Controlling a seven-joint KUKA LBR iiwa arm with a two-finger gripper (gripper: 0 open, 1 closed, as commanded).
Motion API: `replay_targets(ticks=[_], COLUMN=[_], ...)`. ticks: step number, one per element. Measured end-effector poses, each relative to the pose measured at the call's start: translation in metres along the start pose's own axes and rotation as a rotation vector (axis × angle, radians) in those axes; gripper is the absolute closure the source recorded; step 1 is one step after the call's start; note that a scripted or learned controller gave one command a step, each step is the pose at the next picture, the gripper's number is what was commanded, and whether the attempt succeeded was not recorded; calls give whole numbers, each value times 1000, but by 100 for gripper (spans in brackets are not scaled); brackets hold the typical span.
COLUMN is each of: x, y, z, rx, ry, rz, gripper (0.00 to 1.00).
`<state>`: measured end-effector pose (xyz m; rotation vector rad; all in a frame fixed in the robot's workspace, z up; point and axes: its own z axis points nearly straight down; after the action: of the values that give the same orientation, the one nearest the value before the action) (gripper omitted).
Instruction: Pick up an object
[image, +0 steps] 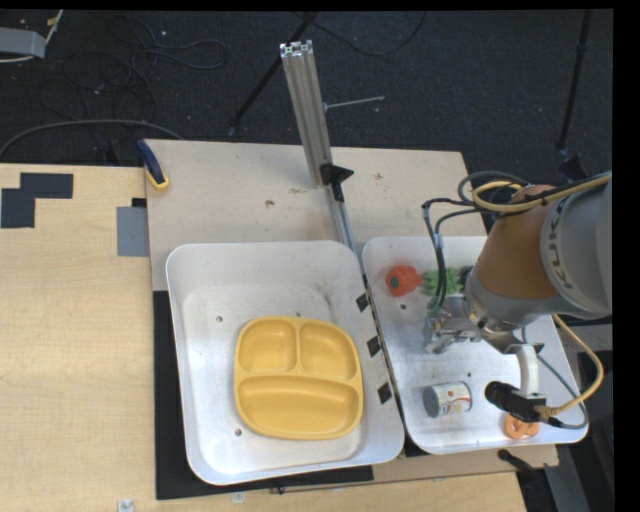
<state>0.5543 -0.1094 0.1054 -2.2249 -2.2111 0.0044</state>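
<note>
- Desk (400, 180): flat, pale tan board with a matte, lightly scuffed surface. It carries two shallow white bins side by side.
- Left bin (200, 300): smooth white plastic, rounded corners, low raised rim.
- Plate (297, 377): yellow, glossy, rounded-rectangular, moulded into three compartments (two small at the far side, one long at the near side). It lies flat near the centre of the left bin.
- Right bin (410, 415): same white plastic shape, touching the left bin along its inner edge.
- Red object (402, 280): small, rounded, orange-red, in the far left part of the right bin.
- Green object (450, 280): leafy-looking, just right of the red object and partly hidden by the arm.
- Can (447, 400): small cylinder lying on its side, grey end facing left, pale label with a red mark, near the front rim of the right bin.
- Orange ring (519, 428): small and flat, at the front right corner of the right bin.
- End effector (448, 335): metallic, low over the middle of the right bin, between the green object and the can. Its opening state cannot be determined, and no object is visible in its grasp.
- Post (308, 110): upright grey aluminium profile behind the bins.
</note>
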Motion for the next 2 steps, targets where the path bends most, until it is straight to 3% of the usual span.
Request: replay_targets(ticks=[2], x=[-11], y=[-5], z=[-120], rx=[-10], ry=[-2], rz=[-7], gripper=[100])
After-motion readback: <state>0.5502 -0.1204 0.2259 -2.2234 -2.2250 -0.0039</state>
